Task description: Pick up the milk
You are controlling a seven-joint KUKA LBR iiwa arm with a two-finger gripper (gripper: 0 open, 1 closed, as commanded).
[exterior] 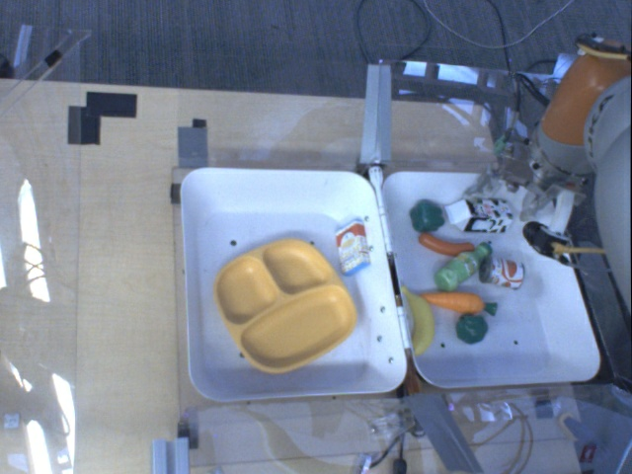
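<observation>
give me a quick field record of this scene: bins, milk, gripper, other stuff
left bin: yellow three-compartment plastic plate; small red and white carton beside it
right bin: black and white cow-patterned milk carton, two orange carrots, green bottle, yellow banana
gripper: over the right bin's far edge, close by the milk carton
milk status: lying in the bin, not lifted

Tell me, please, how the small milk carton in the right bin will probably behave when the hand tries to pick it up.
The milk carton looks small and boxy, so it is probably light and fairly stiff. It lies on its side near the bin's upper wall, so it will likely slide rather than roll. The carrot close below may get nudged.
</observation>
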